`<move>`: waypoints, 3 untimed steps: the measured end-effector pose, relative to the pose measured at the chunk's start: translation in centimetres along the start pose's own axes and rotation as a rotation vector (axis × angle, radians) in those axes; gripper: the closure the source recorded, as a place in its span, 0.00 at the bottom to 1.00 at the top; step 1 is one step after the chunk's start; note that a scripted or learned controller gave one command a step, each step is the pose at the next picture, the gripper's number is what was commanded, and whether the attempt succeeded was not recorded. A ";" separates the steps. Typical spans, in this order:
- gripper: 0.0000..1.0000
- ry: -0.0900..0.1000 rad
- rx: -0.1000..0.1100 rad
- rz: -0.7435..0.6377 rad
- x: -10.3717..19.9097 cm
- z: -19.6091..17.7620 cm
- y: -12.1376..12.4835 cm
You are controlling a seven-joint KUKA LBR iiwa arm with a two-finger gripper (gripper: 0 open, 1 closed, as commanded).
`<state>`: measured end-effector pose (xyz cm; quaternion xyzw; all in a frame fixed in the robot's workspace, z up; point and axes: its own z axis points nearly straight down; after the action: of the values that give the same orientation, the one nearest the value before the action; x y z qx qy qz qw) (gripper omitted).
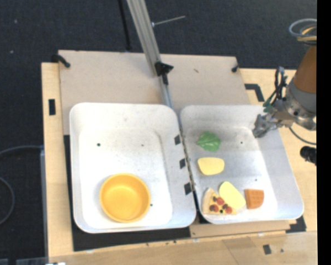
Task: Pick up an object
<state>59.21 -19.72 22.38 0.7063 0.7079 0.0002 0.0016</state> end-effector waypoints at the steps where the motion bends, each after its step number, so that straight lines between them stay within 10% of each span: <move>1: 1.00 0.000 0.000 -0.001 -0.1 -4.8 0.1; 3: 1.00 0.002 0.000 -0.004 9.8 -3.3 2.1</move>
<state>61.24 -9.90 25.68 0.7048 0.7094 0.0010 0.0011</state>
